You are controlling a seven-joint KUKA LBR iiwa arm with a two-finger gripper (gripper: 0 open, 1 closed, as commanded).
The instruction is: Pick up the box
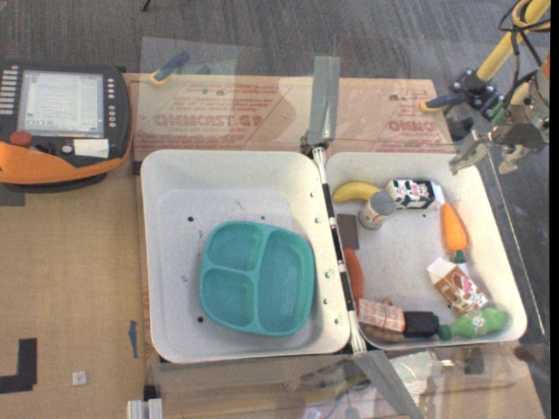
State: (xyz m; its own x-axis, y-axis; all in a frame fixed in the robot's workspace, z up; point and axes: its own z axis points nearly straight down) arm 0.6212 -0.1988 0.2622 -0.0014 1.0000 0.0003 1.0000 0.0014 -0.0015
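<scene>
A carrot [453, 228] and green bottle [476, 323] flanked the box [457, 288] in the right bin [507, 260]; gripper [487, 145] grip state unclear

The gripper [476, 151] is small, made of grey metal with thin fingers. Above it sit dark blocks with green bits. Yellow cables [511, 33] curl up behind it, beside a blue clip [447, 101].

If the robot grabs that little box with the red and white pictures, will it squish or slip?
The box looks like thin card, so a hard squeeze would probably dent it. It seems small and likely light. Its flat faces should give the fingers decent grip, and it lies flat in the right bin, so it probably won't roll.
</scene>
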